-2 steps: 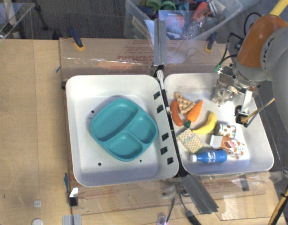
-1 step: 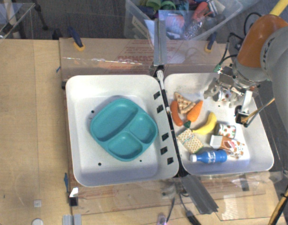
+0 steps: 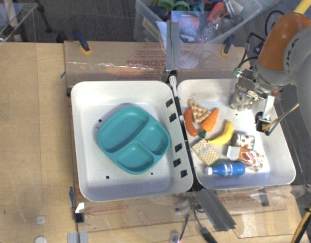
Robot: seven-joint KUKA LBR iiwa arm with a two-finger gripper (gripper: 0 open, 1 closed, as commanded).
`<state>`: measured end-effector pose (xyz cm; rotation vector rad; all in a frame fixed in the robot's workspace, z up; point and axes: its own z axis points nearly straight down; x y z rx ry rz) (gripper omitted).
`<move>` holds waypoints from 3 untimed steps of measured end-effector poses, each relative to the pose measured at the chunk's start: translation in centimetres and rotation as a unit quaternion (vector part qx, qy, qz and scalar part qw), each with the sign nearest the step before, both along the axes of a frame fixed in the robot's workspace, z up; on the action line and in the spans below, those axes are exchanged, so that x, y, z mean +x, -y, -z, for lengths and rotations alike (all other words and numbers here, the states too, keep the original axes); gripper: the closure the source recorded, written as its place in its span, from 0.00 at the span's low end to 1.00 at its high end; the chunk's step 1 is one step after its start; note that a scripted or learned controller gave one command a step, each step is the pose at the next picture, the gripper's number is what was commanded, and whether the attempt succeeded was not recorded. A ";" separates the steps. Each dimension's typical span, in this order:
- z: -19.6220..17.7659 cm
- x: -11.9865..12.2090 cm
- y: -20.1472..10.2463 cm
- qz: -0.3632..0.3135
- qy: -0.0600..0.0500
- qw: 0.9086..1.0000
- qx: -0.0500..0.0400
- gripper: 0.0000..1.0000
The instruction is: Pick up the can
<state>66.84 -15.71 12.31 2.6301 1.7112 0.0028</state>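
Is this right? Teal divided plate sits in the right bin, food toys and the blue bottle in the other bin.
Not quite. The camera view shows the teal divided plate in the left bin; the food toys, such as the banana, and the blue bottle lie in the right bin.

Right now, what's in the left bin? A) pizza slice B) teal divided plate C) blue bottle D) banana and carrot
B. The teal divided plate lies in the left bin; the banana, carrot, blue bottle and pizza slice all sit in the right bin.
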 end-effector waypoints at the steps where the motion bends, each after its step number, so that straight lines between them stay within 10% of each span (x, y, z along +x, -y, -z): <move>1: 3.3 0.1 2.3 0.013 0.000 1.000 0.004 1.00; 3: 3.2 -1.1 0.8 0.119 0.004 0.993 0.002 1.00</move>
